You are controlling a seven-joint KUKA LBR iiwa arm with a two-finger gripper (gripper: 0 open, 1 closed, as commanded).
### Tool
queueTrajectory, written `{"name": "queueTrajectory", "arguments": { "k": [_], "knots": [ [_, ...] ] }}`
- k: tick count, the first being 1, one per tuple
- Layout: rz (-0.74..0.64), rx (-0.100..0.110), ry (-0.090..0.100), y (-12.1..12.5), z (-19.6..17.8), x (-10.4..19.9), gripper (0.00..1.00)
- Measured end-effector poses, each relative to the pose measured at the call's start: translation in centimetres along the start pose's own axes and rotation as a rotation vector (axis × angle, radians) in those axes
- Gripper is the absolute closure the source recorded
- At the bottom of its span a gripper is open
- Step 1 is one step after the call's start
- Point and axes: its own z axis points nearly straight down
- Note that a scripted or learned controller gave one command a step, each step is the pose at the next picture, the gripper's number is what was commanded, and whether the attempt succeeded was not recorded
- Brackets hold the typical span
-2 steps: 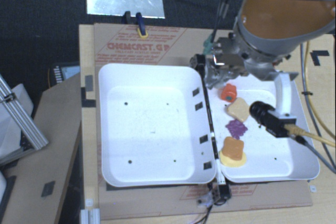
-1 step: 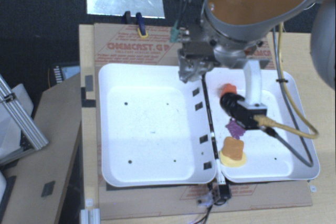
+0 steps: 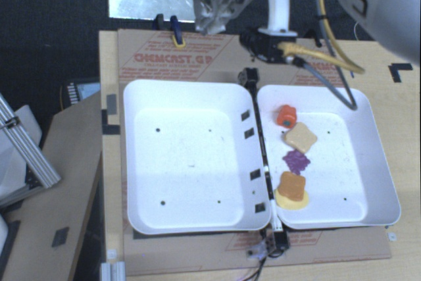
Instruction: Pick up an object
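Two shallow white bins sit side by side on the bench below me, the left bin (image 3: 184,154) and the right bin (image 3: 348,161), meeting along a black-clipped seam down the middle. Four small things lie in the right bin, in a loose column close to that seam: an orange round piece (image 3: 286,116) farthest back, a tan toast-like slice (image 3: 300,137) just in front of it, a small purple piece (image 3: 296,160) next, and nearest the front an orange block (image 3: 293,186) resting on a yellow disc (image 3: 291,201). The slice nearly touches the orange round piece; the purple piece lies just apart from the block. My gripper (image 3: 214,15) hangs high at the top of the view, past the back edge of the bins and above the printed cardboard sheet (image 3: 177,57), well apart from all four things. Nothing is between my fingers, and from this slant I cannot tell how wide they stand. A yellow cable (image 3: 329,57) trails from my wrist area toward the back rim of the right bin.
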Motion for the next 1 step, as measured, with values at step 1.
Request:
{"name": "queueTrajectory", "arguments": {
  "k": [1],
  "knots": [
    [0.003, 0.010, -0.003, -0.30, 0.29, -0.27, 0.00]
  ]
}}
